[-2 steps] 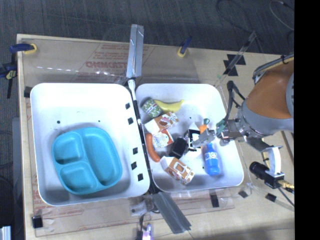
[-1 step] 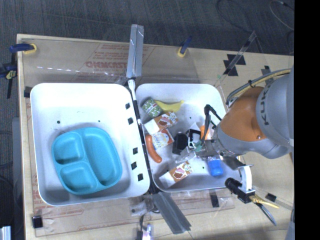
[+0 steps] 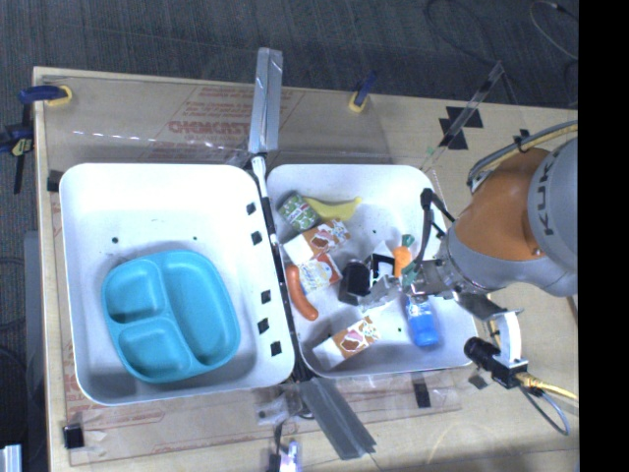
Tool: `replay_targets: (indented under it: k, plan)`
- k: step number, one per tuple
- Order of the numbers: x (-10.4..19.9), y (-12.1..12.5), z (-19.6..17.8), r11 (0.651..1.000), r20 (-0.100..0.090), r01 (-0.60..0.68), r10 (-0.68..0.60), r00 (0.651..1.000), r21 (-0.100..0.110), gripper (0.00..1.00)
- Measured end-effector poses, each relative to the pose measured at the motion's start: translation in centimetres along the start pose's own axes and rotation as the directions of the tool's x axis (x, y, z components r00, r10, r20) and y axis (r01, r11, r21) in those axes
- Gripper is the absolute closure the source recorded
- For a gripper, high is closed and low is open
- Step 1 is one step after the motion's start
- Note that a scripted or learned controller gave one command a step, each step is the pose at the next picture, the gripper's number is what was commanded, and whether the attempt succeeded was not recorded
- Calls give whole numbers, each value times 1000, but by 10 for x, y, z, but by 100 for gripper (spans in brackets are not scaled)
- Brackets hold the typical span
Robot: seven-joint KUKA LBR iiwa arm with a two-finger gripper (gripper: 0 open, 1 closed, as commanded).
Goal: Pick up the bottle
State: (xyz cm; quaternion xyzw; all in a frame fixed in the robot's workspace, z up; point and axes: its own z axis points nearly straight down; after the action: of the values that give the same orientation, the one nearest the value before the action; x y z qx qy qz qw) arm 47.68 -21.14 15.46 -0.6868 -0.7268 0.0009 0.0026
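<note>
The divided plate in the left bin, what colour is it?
Light blue, almost turquoise; the divided plate shows clearly in the camera view.

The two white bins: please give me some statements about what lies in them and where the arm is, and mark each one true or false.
1. The blue divided tray lies in the left bin. True.
2. The blue bottle lies in the left bin. False: it lies in the right bin, near that bin's right wall.
3. The banana lies near the far side of the right bin. True.
4. The gripper is above the left bin. False: it is in the right bin, close beside the bottle's top.
5. The red sausage lies on the blue tray. False: it lies in the right bin, by the wall between the bins.
</note>
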Motion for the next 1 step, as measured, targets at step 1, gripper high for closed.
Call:
replay_targets:
  k: [1]
  plan:
    - [2, 1, 66, 1000, 0, 3, -3, 1000, 0, 0]
